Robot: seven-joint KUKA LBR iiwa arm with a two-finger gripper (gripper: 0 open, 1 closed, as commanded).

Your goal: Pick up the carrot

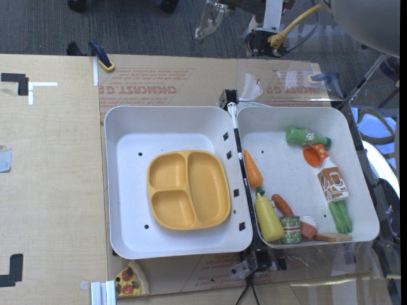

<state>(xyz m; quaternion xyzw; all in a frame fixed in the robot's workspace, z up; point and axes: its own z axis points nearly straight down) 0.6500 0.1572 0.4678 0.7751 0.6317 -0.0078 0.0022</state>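
Note:
The carrot (252, 168) is a small orange cone lying in the right bin (353, 170), close against that bin's left wall, with its thin end pointing away from me. My gripper (208, 21) hangs high at the top of the camera view, beyond the far edge of both bins and well away from the carrot. Nothing can be seen held in it.
The left bin (121, 170) holds a yellow divided plate (189, 189). Around the carrot in the right bin lie a yellow bottle (268, 218), a small red-orange piece (283, 204), a green can (290, 229), a green bottle (306, 136), an orange cup (316, 155), and a carton (332, 184).

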